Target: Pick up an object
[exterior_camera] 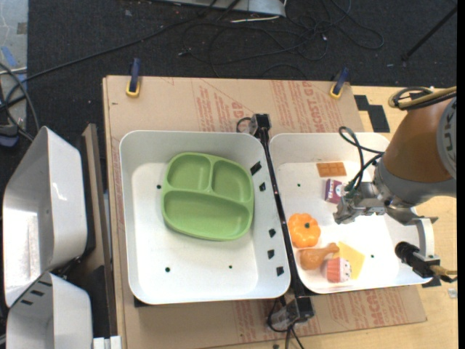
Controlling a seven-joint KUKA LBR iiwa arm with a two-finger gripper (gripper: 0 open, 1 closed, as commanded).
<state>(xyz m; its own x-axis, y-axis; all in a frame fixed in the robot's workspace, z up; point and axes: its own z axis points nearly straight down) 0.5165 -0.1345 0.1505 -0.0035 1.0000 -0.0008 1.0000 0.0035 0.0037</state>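
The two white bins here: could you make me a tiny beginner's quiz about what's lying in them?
1. True or false: the green divided plate lies in the left bin.
2. Which toy lies nearest the bench's front edge? A) orange pumpkin B) pink cupcake C) cracker
3. Fill in: the tool hovers over the ___ bin, beside the small purple packet.

Key: 1 true; 2 B; 3 right.
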